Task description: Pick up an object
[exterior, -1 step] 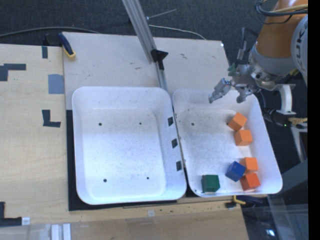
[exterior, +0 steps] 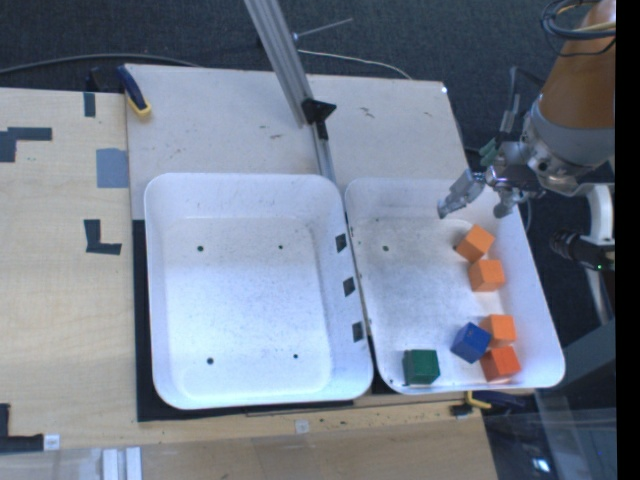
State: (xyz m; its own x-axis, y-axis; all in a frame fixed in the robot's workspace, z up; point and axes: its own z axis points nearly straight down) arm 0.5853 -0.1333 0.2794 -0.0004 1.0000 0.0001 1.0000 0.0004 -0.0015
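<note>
The right bin (exterior: pixel 400 268) holds several small blocks along its right side. Two orange cubes (exterior: pixel 475 241) (exterior: pixel 487 274) lie near the upper right. Lower down sit an orange cube (exterior: pixel 500 328), a blue cube (exterior: pixel 470 342) and another orange cube (exterior: pixel 501 363) close together. A green cube (exterior: pixel 421 366) rests near the front rim. My gripper (exterior: pixel 474 206) hangs above the bin's far right corner, just beyond the top orange cube. It is open, with nothing between its fingers.
The left bin (exterior: pixel 160 268) stands beside the right one, their rims touching. A slanted metal rail (exterior: pixel 285 53) runs from the top down to the gap between the bins. A blue and yellow tool (exterior: pixel 135 90) lies at the far left of the bench.
</note>
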